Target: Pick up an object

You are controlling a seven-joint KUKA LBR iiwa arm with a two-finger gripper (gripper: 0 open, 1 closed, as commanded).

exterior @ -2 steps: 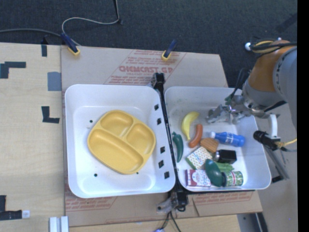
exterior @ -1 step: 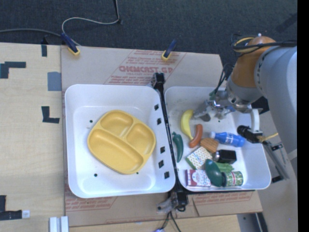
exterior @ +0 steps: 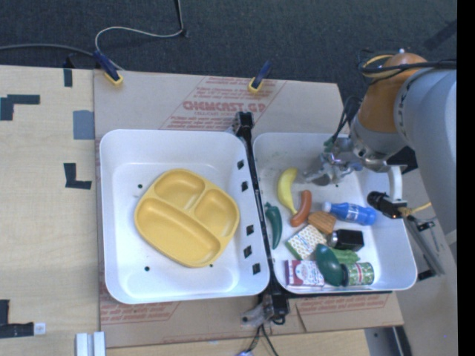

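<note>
— Where's the two-finger gripper [exterior: 324,170] now?
— Low in the right white bin [exterior: 386,269], far side, just right of the yellow plastic banana [exterior: 286,188]. Whether its jaws are open, I can't tell.
— And the left bin?
— The left white bin [exterior: 119,221] holds a yellow divided plastic plate [exterior: 187,216].

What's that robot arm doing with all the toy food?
The arm's gripper hovers over the right bin, near the banana. It is trying to pick something up, but nothing shows between its fingers yet. Toy food, a blue bottle and a can lie piled in that bin. The left bin holds a yellow plate.
</note>
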